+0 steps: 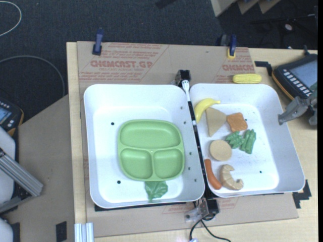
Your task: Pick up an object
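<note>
The gripper [288, 114] sits at the right edge of the right bin [282, 155], just over its rim. How far it is open cannot be told at this size, and nothing shows in its grasp.

The left bin [93, 135] holds a green divided plate [150, 149] with a green leafy piece [156, 189] at its near edge. The right bin holds the likelier picks, clustered on its left side, well apart from the gripper: a tan wedge [215, 120], green florets [242, 140], a banana [206, 106], a round tan disc [220, 149], an orange block [236, 122], a pastry [231, 178] and an orange stick [212, 174].

The risk, I judge, is crowding. The pieces touch or nearly touch, so closing on one may nudge a neighbour or pinch two and lift neither.

The cardboard-covered bench [131, 62] is clamped at its far edge, with a corn cob [247, 78] lying loose on it. Dark carpet [101, 9] lies beyond.
</note>
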Motion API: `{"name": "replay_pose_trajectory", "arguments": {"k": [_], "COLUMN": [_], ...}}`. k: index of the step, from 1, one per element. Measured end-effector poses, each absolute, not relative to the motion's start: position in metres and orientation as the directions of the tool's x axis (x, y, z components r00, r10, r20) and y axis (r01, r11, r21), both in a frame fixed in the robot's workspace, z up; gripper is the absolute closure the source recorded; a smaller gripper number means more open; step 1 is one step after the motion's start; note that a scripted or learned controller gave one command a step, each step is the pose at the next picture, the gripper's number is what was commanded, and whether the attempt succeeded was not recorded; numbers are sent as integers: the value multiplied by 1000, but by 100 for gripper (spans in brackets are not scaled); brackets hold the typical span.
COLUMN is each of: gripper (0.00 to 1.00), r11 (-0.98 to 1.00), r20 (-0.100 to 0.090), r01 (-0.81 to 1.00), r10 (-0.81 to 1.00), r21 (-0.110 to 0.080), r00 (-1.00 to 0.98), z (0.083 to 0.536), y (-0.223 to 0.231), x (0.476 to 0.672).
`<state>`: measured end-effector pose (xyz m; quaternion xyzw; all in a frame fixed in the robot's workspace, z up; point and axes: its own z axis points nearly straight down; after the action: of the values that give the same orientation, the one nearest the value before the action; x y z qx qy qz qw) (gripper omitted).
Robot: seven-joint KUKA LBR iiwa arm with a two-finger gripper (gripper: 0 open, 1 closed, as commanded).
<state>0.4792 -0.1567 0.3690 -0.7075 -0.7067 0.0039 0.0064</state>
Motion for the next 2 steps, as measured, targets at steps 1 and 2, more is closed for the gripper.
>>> {"name": "replay_pose_trajectory", "arguments": {"k": [1,2], "gripper": [0,0], "r11": [1,5], "r20": [-6,4], "r01": [1000,1000], "r10": [1000,1000], "r21": [19,-13], "r00": [-1,-5], "z": [544,400], "y": [-155,-98], "x": [479,479]}}
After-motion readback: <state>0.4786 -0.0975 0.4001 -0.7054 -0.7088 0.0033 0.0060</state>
